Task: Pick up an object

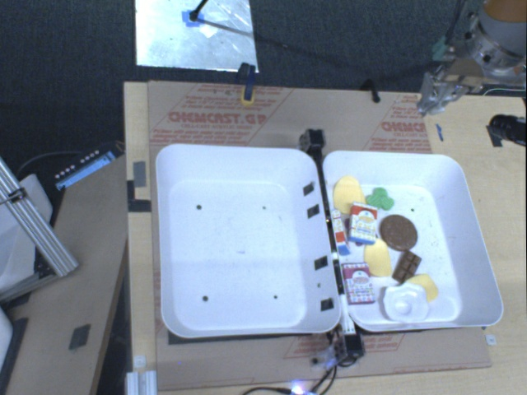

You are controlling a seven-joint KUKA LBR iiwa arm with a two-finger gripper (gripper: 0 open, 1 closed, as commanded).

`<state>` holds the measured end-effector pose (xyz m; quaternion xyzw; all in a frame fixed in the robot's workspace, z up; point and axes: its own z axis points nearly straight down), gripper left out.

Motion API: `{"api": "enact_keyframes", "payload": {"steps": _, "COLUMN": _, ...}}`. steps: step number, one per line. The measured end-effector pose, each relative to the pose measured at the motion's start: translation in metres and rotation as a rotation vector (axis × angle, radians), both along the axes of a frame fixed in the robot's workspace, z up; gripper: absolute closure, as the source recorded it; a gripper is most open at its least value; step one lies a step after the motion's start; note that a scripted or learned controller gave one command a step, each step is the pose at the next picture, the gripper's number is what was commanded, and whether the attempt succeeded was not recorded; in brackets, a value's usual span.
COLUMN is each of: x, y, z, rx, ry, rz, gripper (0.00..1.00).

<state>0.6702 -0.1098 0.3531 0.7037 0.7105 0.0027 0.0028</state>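
Hovering arm (486,23) cut off, fingers (434,99) blurred

Dark carpet floor (66,56), silver sheet (195,23), tan bench (99,245), aluminium rails (29,229)

Both bins white: left bin (239,245), right bin (461,220). In right bin: yellow piece (347,192), green clover shape (380,197), round brown disc (398,231), dark brown choc block (407,265), red/white/blue carton (363,224), 2nd red-patterned box (356,283), white cup (402,304), pale yellow pcs by it. Bench (99,245) tan; cardboard sheet (214,113) w/ red print. Arm (502,6) grey, orange band.
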Motion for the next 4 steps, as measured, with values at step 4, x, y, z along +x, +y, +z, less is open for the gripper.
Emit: {"api": "enact_keyframes", "payload": {"steps": 4, "x": -0.002, "y": 0.277, "z": 0.023, "rx": 0.004, "ry": 0.000, "rz": 0.000, "gripper": 1.00}}
